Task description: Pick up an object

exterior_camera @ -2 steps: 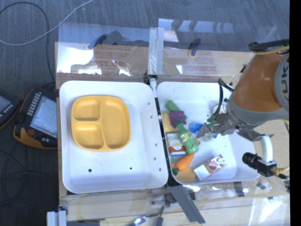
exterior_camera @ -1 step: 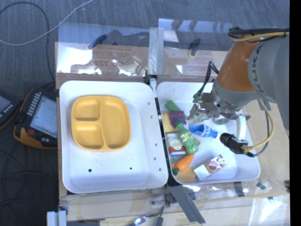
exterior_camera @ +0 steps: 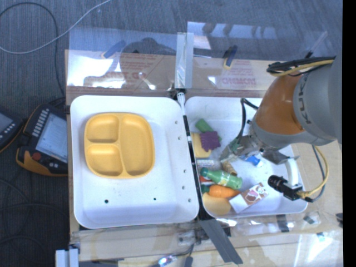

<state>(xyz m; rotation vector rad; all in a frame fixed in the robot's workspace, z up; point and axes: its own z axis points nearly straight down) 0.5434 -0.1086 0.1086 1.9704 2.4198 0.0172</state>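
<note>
Yellow plastic, a sectioned plate (exterior_camera: 119, 144) lies alone in the left bin (exterior_camera: 83, 204); the right bin (exterior_camera: 222, 109) holds a heap of toy food, with a green bottle (exterior_camera: 221, 178) and an orange carrot (exterior_camera: 221, 192) near its left wall. Both look light, stiff and slick, so the bottle's middle seems the surest hold. Right of them the gripper (exterior_camera: 238, 149) hangs low over the heap; whether its fingers are parted or closed, I cannot tell.
</note>
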